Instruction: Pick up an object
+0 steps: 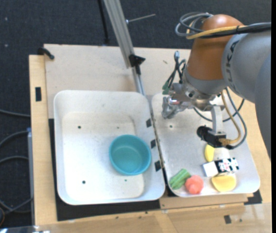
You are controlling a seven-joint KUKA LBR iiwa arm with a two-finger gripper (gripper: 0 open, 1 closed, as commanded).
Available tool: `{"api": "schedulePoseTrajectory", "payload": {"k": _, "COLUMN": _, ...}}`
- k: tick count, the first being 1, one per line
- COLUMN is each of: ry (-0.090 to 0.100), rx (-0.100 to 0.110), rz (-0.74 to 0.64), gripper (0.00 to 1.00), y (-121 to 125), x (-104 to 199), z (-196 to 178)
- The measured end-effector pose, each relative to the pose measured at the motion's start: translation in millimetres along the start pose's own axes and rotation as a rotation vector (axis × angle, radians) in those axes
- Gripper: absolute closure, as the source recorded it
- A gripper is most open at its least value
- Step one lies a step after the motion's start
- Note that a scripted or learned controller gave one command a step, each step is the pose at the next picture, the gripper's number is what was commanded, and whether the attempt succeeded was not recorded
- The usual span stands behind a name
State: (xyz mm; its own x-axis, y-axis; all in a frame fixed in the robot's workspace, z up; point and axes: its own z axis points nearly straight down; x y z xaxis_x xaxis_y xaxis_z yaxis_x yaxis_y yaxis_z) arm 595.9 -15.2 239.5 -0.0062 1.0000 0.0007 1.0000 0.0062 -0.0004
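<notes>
Reaching in from the right, the grey arm (pixel 245 57) with its orange band (pixel 211 47) hangs over the upper part of the right bin (pixel 177 140). Cables loop off the wrist on both sides.

Bench (pixel 79 67): pale board, two shallow white bins side by side on it. A slanted aluminium rail (pixel 121 33) crosses the top of the bench and ends near the join between the bins.

Left bin (pixel 75 130): holds one teal bowl (pixel 129 154), upright, sitting toward the lower right part of the bin near the dividing edge.

Right bin: objects clustered in the lower right corner. A yellow piece (pixel 224 182) lies at the bottom, with a small black-and-white box (pixel 220 167) just above it, touching or nearly so. Another small yellow object (pixel 209 153) sits above the box. A red-pink ball (pixel 194 184) lies left of the yellow piece, and a green object (pixel 179 178) lies tilted just left of the ball, near the bin's lower left edge. A black fitting (pixel 211 135) on a cable hangs just above the yellow object.

Gripper (pixel 168 111): low over the bin's upper left area, close to the dividing edge, well apart from the cluster. Nothing seen between the fingers; whether they stand apart or together I cannot tell at this angle.
</notes>
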Motion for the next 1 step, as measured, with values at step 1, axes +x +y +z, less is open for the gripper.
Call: {"api": "schedulePoseTrajectory", "payload": {"k": 1, "ry": 0.001, "rx": 0.0, "rz": -0.002, "gripper": 1.0, "y": -22.1, "x": 56.0, "z": -1.5}}
